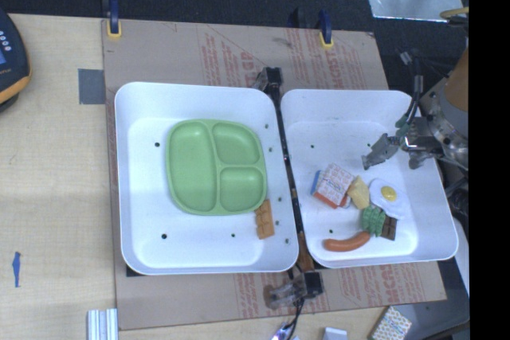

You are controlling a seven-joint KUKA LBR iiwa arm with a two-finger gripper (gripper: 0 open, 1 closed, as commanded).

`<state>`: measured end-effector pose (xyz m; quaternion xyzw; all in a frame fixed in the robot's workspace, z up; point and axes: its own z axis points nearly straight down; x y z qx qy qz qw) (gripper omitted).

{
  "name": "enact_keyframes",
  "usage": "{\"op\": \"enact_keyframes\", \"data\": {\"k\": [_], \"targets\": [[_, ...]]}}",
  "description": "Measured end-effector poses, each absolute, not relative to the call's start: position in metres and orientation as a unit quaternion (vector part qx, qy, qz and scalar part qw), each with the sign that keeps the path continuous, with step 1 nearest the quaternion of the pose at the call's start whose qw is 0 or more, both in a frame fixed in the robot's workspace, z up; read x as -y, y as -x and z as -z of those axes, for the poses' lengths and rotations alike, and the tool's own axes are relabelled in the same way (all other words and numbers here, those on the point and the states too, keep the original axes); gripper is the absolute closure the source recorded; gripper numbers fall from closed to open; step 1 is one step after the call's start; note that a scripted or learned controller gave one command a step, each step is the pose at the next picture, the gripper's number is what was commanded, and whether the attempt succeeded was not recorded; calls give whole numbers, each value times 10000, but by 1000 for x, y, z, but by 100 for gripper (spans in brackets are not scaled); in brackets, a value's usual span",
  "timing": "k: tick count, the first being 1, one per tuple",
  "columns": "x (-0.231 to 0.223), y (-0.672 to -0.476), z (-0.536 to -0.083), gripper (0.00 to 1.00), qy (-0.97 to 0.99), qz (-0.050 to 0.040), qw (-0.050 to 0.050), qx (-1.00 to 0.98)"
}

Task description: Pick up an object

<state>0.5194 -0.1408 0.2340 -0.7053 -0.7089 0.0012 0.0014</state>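
Camera view, from above the desk: the end effector [396, 150] hovers open and empty over the right bin [335, 109], near toy food clustered at its front, including a fried egg [387, 193], a sausage [347, 243] and a snack packet [332, 185].

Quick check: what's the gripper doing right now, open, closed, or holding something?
Gripper: open, holding nothing, above the right bin, up and right of the toy food pile.
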Motion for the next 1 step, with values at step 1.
{"op": "enact_keyframes", "data": {"k": [1], "targets": [[133, -534, -155, 0, 7048, -29, 38, 7094]]}}
